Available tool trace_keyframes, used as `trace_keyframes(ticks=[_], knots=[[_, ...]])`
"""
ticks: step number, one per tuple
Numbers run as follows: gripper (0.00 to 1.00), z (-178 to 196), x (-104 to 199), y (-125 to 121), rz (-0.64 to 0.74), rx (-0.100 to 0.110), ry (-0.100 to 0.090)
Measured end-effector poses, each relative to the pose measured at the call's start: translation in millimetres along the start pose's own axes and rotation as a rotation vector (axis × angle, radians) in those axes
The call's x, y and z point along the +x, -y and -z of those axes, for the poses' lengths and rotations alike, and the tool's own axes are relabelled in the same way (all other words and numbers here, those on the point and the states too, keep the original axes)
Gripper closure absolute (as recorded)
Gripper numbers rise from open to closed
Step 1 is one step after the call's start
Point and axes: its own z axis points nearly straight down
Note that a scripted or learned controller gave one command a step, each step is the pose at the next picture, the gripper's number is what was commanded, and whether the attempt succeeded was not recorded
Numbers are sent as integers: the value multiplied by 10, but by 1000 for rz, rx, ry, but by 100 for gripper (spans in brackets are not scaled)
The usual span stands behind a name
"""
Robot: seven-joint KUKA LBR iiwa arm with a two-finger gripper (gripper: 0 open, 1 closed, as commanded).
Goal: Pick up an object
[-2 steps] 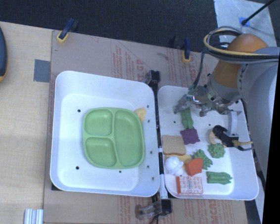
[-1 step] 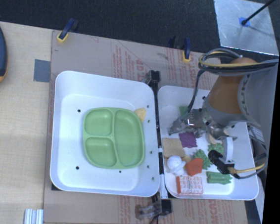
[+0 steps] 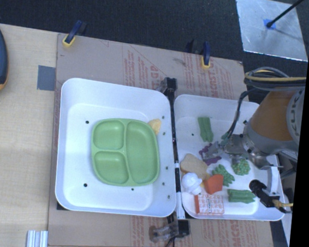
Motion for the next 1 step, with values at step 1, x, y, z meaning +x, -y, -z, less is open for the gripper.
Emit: trace_keyframes(ticks=[1], knots=[[0,7,542,-198,11,-6,0]])
